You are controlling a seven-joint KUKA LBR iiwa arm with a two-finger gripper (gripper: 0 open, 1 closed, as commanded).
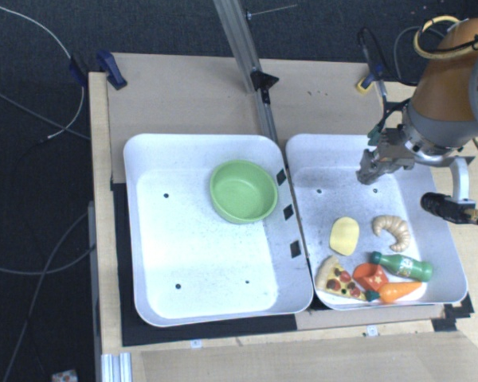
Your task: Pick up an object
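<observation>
Gripper [372, 169] at right bin's [303, 213] upper part, finger state unclear; toys crowd lower corner; croissant [392, 231] nearest; risk: descent grasps nothing.

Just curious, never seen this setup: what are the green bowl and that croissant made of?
Green bowl: probably plastic, judging by its even matte colour and smooth rounded rim. Croissant: looks like moulded plastic toy food, tan and smooth-ridged; rubber is possible.

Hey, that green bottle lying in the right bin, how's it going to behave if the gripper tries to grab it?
The green bottle lies on its side, so its round body would probably roll if nudged. It looks smooth and glossy, so likely slippery. The carrot and red pepper crowd against it, so they may shift too.
</observation>
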